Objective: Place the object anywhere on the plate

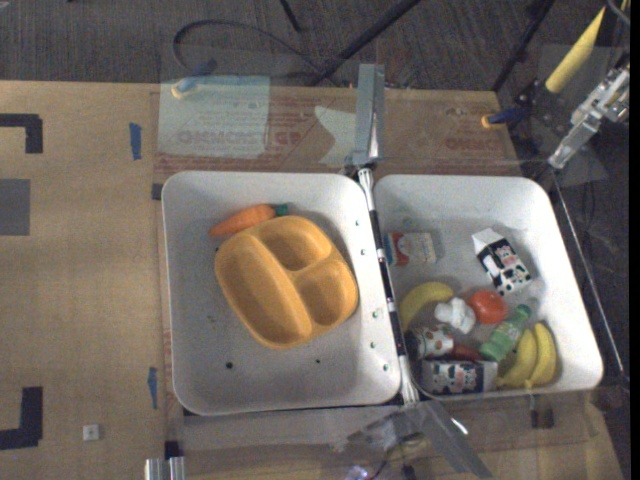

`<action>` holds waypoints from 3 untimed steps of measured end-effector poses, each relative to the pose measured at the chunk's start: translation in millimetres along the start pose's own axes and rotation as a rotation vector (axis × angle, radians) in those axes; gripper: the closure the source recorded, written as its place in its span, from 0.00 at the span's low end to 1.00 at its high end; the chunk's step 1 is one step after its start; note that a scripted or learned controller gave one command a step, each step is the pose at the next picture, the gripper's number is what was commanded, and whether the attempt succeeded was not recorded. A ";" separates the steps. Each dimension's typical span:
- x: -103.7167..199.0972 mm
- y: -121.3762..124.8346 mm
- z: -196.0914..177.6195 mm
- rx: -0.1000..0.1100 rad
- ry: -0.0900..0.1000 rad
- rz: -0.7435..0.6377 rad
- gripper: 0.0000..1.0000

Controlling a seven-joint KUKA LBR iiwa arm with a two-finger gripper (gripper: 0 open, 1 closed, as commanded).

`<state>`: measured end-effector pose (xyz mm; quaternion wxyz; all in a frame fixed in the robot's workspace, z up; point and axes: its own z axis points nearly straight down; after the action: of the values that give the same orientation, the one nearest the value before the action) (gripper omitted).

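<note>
yellow three-compartment plastic plate (285, 280) in left white bin (190, 298), orange toy carrot (243, 219) touching its eleven o'clock rim, jaws' state cannot be told

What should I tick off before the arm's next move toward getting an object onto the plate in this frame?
1. Plate lies flat in the left bin: ok.
2. Plate compartments free of objects: ok.
3. Carrot lies against the plate's far rim, outside it, not on it: not ok if it counts as the object.
4. Right bin objects are separable: not ok; the bananas, green bottle and milk carton are crowded together.
5. Cow-print carton stands apart, easy to reach: ok.
6. Gripper above the bench's far right corner, holding something: cannot tell.
</note>
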<state>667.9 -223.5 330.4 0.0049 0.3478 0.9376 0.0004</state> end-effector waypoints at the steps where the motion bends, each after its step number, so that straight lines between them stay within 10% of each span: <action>1: 76.0 -13.8 -24.6 0.001 0.004 -0.085 0.00; 3: 64.4 32.0 -48.8 -0.001 -0.001 -0.232 0.00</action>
<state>639.5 -157.1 378.8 0.0054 0.2367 0.9716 0.0004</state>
